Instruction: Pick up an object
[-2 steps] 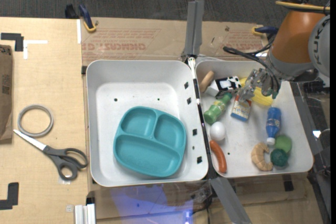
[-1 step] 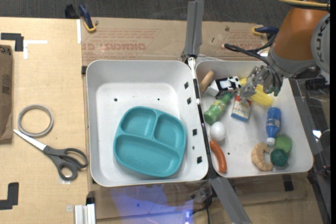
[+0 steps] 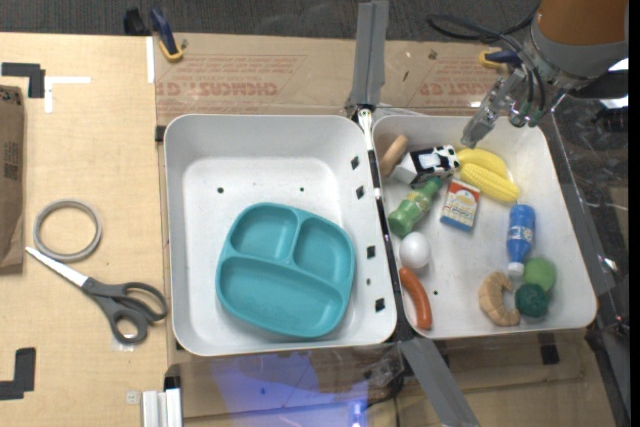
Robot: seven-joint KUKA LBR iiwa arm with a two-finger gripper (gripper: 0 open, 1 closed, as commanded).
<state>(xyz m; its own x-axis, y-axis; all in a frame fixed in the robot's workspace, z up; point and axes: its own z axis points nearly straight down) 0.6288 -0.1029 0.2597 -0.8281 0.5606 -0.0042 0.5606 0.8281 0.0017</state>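
My gripper (image 3: pixel 480 129) hangs over the far side of the right bin (image 3: pixel 572 245), just above and behind the yellow bananas (image 3: pixel 488 174). Nothing shows between it and the bin floor. Left of the bananas lie a black-and-white toy cow (image 3: pixel 435 160) and a tan roll (image 3: pixel 392 154). A green bottle (image 3: pixel 414 206), a small red and white carton (image 3: pixel 460 208) and a blue bottle (image 3: pixel 519 234) lie mid-bin. Toward the front are a white egg (image 3: pixel 414 251), a red sausage (image 3: pixel 417 298), a croissant (image 3: pixel 495 300) and green vegetables (image 3: pixel 537 286).
The left bin (image 3: pixel 190 175) holds a teal divided plate (image 3: pixel 287 270). A grey post (image 3: pixel 368 55) stands behind the divider between the bins. On the bench at left lie scissors (image 3: pixel 103 292) and a tape roll (image 3: pixel 67 228).
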